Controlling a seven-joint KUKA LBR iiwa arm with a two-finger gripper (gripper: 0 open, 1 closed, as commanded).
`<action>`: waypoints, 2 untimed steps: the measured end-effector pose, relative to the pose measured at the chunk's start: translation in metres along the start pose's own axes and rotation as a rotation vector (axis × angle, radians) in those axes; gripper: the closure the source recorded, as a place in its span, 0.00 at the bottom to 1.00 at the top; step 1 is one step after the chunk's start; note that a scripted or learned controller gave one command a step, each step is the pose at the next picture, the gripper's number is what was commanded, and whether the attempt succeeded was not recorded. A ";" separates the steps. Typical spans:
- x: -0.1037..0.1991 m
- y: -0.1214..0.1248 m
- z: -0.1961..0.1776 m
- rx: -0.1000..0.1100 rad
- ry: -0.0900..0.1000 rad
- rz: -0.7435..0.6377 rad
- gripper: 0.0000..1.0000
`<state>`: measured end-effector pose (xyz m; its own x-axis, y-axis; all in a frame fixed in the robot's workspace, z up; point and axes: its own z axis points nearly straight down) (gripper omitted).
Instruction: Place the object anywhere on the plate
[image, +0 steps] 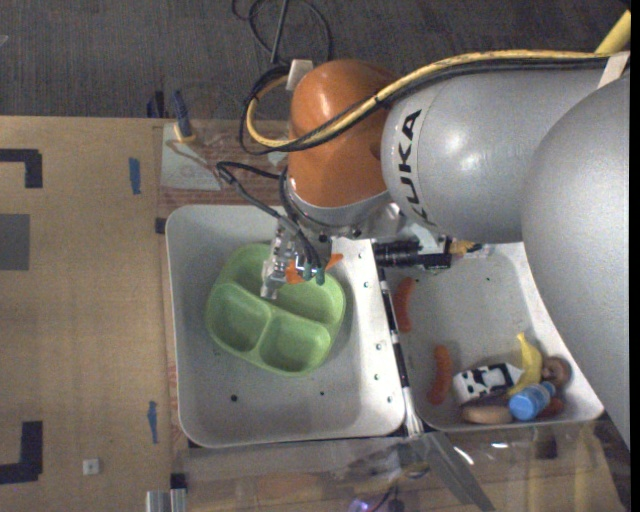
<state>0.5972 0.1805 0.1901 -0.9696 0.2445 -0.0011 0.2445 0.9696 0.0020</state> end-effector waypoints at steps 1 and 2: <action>0.021 0.005 -0.029 -0.002 -0.003 -0.219 1.00; 0.008 0.018 -0.029 -0.002 -0.004 -0.522 1.00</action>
<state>0.5941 0.1999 0.2189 -0.9625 -0.2712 -0.0060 -0.2712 0.9625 0.0025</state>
